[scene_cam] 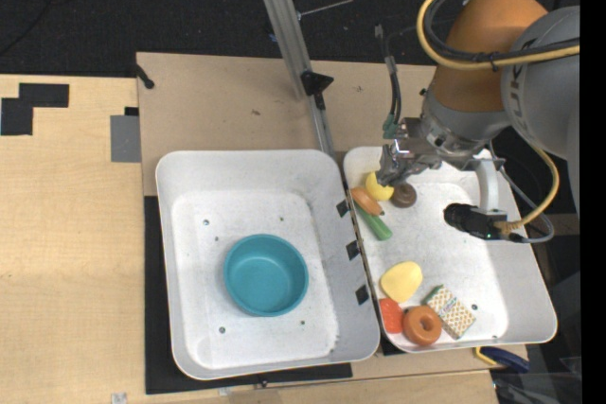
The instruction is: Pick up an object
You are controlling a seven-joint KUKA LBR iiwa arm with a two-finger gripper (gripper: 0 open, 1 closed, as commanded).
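Gripper (pixel 396 167) hangs just over the small yellow banana-shaped toy (pixel 380 190) at the back of the right white bin (pixel 530 317), grip unclear, so it should come straight down and squeeze gently.

Right bin (pixel 530 312): open floor mid-right. Far-left corner crowded by gripper (pixel 393 167), yellow piece (pixel 380 189), brown disc (pixel 404 196), carrot (pixel 370 211). Near-left edge blocked by yellow lump (pixel 401 280), orange ring (pixel 421 325), patterned block (pixel 451 311). Left bin (pixel 189 194): teal bowl (pixel 266 274) centred (margins all round passable).
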